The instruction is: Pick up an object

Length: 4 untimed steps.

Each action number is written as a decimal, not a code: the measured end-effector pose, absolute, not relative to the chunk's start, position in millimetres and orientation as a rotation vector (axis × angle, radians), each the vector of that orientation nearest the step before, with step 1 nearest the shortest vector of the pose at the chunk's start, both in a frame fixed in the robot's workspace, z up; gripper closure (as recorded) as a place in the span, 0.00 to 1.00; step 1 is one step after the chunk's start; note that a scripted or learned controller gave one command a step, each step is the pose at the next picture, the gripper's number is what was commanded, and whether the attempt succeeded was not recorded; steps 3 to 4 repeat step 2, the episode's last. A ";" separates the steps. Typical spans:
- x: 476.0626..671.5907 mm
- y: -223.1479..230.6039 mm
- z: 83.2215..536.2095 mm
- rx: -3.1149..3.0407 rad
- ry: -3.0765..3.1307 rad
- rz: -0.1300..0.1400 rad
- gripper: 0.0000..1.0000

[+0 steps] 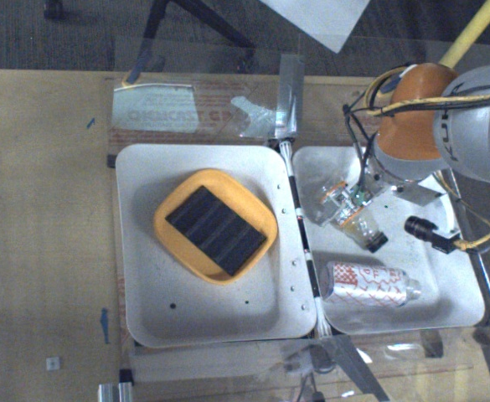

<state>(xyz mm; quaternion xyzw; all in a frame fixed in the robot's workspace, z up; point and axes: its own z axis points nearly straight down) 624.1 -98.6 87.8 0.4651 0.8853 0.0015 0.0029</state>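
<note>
Arm (433, 115) reached in from the frame's right, its gripper (345, 201) low in the upper left of the right bin (471, 308); whether the claw was released or clenched could not be told. Candidates lay close: a clear bottle (363, 229) just beside it, a printed tube (370, 282) lower in that bin, an orange tray (215, 224) in the left bin (144, 308). Risk, by judgement: the slick, round bottle could roll away as the claw closed.
</note>
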 end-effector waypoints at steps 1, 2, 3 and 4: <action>625.1 -99.0 97.9 1.460 2.771 0.008 1.00; 621.6 -71.2 184.8 1.576 2.716 0.000 1.00; 621.6 -71.2 184.8 1.576 2.716 0.000 1.00; 621.6 -71.2 184.8 1.576 2.716 0.000 1.00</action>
